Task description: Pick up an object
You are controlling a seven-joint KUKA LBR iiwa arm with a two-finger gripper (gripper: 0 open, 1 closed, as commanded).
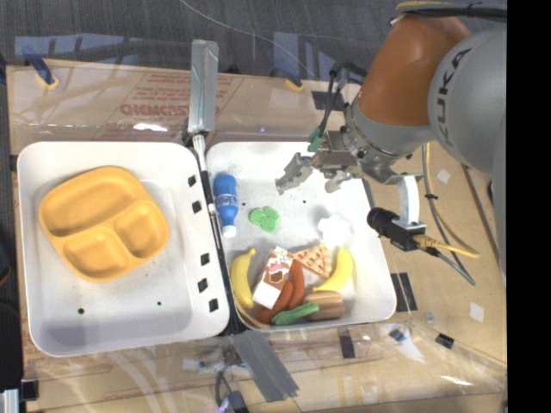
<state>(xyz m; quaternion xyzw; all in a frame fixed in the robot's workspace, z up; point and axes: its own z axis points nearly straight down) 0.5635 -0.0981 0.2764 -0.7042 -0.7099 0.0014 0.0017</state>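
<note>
Two white bins sit side by side on your bench. Left bin point(34, 317) holds a yellow divided tray point(102, 222), lying toward its far-left corner. Right bin point(379, 286) carries everything else. Blue bottle point(225, 201) lies along its left wall, cap end pointing toward the near edge. Green leafy piece point(265, 218) sits just right of the bottle, apart from it. White lump point(335, 230) rests toward the right wall, mid-depth. Near edge of this bin has a pile: banana point(241, 280) at the left, second banana point(345, 268) at the right, small carton point(275, 275), pizza slice point(312, 259), sausage point(294, 286), green bean pod point(295, 314) and bread roll point(328, 304), all touching or overlapping.

Your gripper point(293, 173) hangs over the far part of the right bin, fingers pointing left, above bare floor, well apart from the pile. Fingers look spread and nothing sits between them. Arm point(422, 67) comes in over the bin's far-right corner.
</note>
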